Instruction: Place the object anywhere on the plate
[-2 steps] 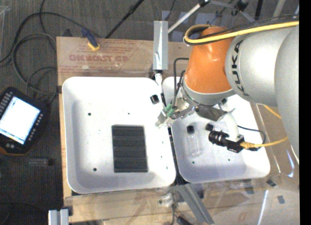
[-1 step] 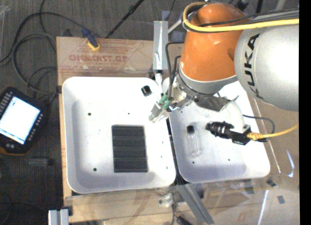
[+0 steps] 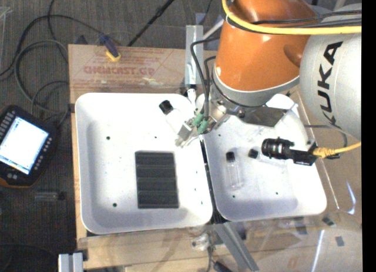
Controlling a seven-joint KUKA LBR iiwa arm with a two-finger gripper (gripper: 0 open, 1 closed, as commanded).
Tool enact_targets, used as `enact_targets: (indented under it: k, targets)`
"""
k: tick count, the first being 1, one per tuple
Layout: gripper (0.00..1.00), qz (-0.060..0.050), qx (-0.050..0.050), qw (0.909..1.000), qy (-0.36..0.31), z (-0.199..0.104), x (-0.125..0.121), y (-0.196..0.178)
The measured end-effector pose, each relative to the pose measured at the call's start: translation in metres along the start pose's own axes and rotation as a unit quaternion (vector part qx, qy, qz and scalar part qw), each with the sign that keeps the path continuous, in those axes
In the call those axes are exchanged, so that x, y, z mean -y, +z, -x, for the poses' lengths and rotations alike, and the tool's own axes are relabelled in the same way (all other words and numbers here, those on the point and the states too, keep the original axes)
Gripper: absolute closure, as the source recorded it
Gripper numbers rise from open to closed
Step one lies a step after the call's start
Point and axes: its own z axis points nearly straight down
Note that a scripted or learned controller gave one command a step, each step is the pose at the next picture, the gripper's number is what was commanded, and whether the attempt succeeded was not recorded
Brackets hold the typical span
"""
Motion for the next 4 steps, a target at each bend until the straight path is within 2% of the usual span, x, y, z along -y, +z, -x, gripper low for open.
enact_targets:
  k: [1, 2, 3, 4]
  targets:
    - [1.0, -0.001, -0.002, 0.9889, -0.149, -0.054, -0.036, 0.067]
    - [1.0, 0.0, -0.001, 0.9852, -0.172, -0.074, -0.053, -0.01]
    - [1.0, -0.001, -0.002, 0.9695, -0.245, -0.092, -0.066, 0.12]
    - [1.0, -0.001, -0.002, 0.9474, -0.32, -0.092, -0.066, 0.141]
